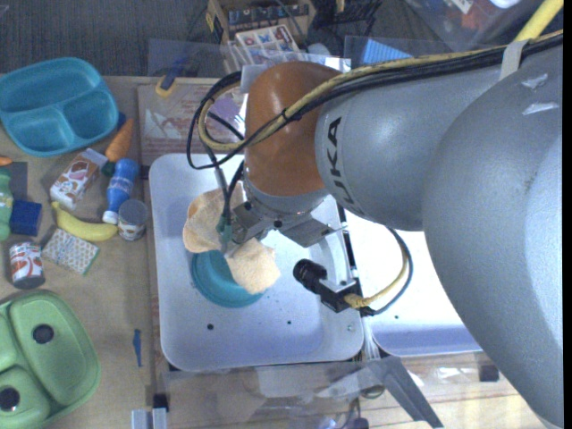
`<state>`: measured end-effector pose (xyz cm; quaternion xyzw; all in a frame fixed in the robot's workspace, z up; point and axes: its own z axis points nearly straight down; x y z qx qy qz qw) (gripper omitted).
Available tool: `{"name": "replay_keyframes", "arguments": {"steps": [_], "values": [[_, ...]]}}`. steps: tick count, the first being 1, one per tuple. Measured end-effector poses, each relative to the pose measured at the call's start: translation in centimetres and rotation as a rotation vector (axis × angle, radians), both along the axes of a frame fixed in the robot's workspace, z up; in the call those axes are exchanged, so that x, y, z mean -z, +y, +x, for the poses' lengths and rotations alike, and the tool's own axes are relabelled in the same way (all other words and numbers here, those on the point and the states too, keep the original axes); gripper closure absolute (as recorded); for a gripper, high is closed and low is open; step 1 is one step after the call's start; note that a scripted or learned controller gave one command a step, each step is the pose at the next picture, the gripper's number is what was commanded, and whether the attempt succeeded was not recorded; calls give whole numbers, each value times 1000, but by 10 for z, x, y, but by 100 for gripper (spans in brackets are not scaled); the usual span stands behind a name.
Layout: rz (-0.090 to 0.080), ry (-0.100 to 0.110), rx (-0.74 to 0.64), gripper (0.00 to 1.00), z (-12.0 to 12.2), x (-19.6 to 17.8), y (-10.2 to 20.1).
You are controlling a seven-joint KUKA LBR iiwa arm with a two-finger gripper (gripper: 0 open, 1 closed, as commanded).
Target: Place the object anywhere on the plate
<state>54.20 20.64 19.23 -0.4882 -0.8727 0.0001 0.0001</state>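
Over the left white bin (179, 329) I see the grey arm (429, 150) reaching in from the right, its orange band (281, 123) sitting just above the wrist and the jaws (231, 231) pointing down at the bin's left half. Whether the jaws are spread or pressed together I cannot tell, since the wrist body covers them from this camera. A tan, bread-like object (253, 266) lies just under the wrist, resting on the right part of the blue plate (214, 282), which sits on the bin floor toward its left side. A second tan piece (201, 222) shows just beyond the plate on the far side, touching the wrist's left edge; I cannot tell whether the two are one thing. A black cable fitting (313, 275) hangs to the right of the plate. Left of the bin on the bench (116, 302) lie a banana (85, 226), a blue-and-white bottle (119, 190), a small can (132, 217) and a green tray (40, 356); a blue divided tray (58, 104) sits at far left
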Motion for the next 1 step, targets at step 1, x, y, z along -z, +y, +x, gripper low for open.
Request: {"name": "replay_keyframes", "arguments": {"steps": [1], "values": [[0, -1, 1, 0, 0, -1, 0]]}}
